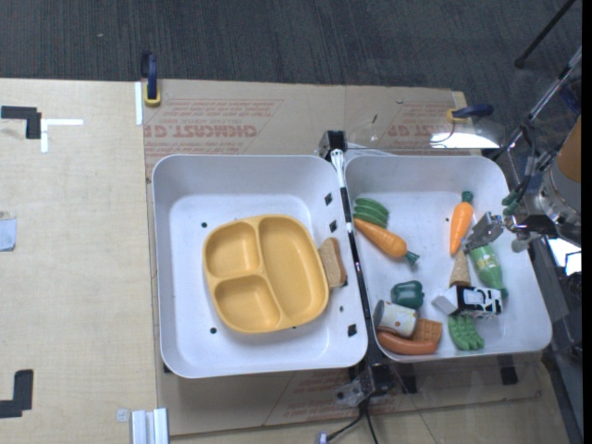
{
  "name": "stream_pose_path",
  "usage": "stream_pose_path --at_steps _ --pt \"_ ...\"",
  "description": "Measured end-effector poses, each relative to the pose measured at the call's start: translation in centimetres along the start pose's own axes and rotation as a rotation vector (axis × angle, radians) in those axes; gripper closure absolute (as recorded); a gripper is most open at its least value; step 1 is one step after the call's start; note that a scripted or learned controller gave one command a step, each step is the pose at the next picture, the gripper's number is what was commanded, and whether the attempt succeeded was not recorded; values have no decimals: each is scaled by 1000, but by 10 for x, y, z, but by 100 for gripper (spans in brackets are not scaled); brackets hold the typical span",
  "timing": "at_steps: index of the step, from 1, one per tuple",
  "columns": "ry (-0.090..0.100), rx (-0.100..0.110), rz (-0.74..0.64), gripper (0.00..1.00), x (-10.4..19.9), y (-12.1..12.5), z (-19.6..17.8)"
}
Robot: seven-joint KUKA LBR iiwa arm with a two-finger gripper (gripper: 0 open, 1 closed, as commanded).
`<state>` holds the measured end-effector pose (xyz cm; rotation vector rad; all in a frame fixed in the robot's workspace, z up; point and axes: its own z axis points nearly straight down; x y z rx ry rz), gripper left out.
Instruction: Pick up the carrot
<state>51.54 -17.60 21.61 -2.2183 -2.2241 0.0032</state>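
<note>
Two carrots lie in the right bin [435, 178]. The larger carrot [381, 239] is orange with a green stub and lies slantwise left of the middle. A smaller carrot [460, 227] with a green top stands nearly upright at the right. My gripper [483, 234] hangs just to the right of the smaller carrot, over a green bottle [487, 268]. The arm comes in from the right edge. Nothing of the carrot shows inside the gripper.
The right bin also holds green pods [370, 211], a dark green pepper [407, 293], a white can [398, 319], a sausage [407, 344], a toy car [479, 300] and a cone [460, 271]. The left bin [185, 192] holds a yellow divided plate [265, 273] and a bread slice [333, 262].
</note>
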Motion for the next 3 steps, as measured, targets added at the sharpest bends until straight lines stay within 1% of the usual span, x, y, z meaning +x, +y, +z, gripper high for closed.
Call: stream_pose_path --at_steps 1,2,3 --pt "0 0 68 0 -13 39 58" --pt "0 -1 85 0 1 90 125" --pt "-2 0 82 100 0 90 116"
